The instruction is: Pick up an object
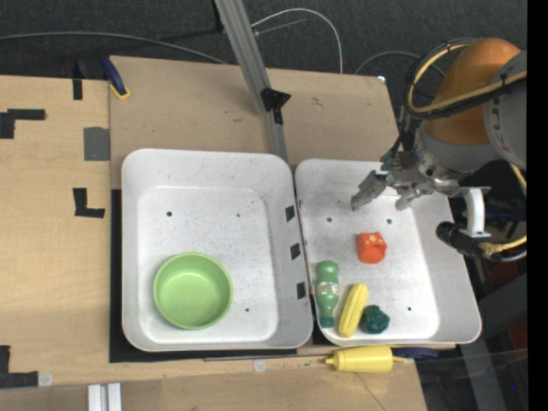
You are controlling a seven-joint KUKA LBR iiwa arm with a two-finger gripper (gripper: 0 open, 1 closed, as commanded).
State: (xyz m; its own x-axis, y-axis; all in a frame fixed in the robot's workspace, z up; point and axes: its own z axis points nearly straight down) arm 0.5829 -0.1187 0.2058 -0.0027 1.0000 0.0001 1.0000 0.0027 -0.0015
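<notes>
Two white bins (205, 165), one green bowl (193, 289), five small objects (371, 247).

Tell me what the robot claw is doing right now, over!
Gripper open, holding nothing, above right bin. Orange object lies just below it, apart from the green bottle, yellow object and dark green object. Nothing in between.

Around my bench — the bystanders

A yellow bottle (363, 360) lies beside the bins' near edge; a grey pole (246, 48) slants overhead, cables (295, 15) trail behind, black tape marks (84, 202) dot the wood — left side.
</notes>
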